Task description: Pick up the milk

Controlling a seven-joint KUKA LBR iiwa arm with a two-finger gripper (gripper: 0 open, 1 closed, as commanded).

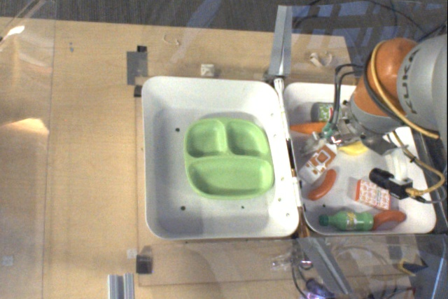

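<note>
Gripper [334, 137] low over the milk [319, 160]; grip state unclear (fingers hidden). Your risk: banana [353, 148] at 3 o'clock, carrot [308, 128] at 11, snagged instead.

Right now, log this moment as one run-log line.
gripper low in right bin, fingers unclear | milk carton just below it, unlifted | green tray in left bin

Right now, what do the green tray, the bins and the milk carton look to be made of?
Green tray: moulded plastic, matte, with soft rounded compartment edges. Left bin and right bin: white plastic, smooth, faint sheen, rounded corners. Milk carton: seemingly printed paperboard, flat faces with orange and white graphics; too small to be sure.
</note>
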